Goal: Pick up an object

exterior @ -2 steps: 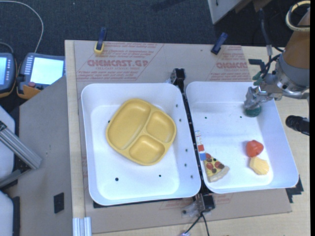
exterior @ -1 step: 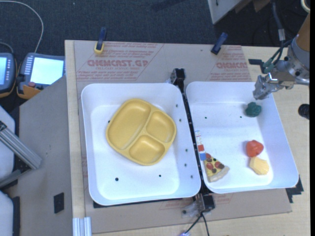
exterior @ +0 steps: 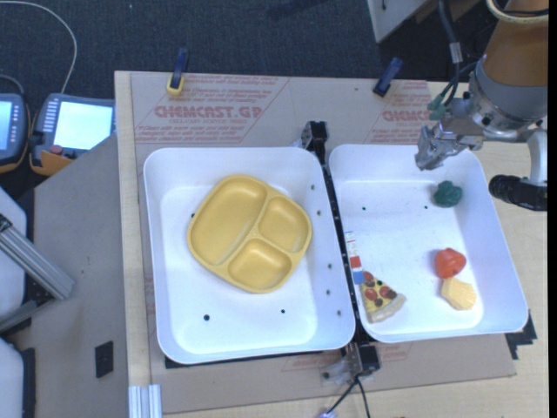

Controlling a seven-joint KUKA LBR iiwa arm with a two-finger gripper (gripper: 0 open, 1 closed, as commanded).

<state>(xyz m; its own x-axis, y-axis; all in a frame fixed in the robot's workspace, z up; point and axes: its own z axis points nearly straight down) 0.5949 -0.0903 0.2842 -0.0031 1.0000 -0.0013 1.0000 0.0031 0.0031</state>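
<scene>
Camera view. Two white bins side by side on the worktop (exterior: 130, 233). Left bin (exterior: 170, 320) carries a yellow tray (exterior: 250, 232) with three compartments, nothing in them. Right bin (exterior: 392, 233) carries four small items: a green piece (exterior: 448, 194) near the far right, a red piece (exterior: 450, 261) lower down, a yellow piece (exterior: 459, 294) just beside the red one, and a pizza slice (exterior: 381, 298) near the left wall, towards the near edge.

Tool (exterior: 432, 153) hangs over the far rim of the right bin, up and left of the green piece, apart from it. Nothing sits between its tips. Cannot tell whether it is open or closed; the end is small and blurred.

No item has been lifted; all four lie on the bin floor.

Risks, as judged:
- Green piece is nearest, but it is not under the tool. A straight descent from here would likely meet bare floor or the far wall.
- Green piece looks small and rounded; tips could nudge it aside and close on air.
- Red and yellow pieces lie nearly touching; a grab there may catch both or shove one away.
- Pizza slice lies flat and close to the wall, so little for the tips to get under.
</scene>
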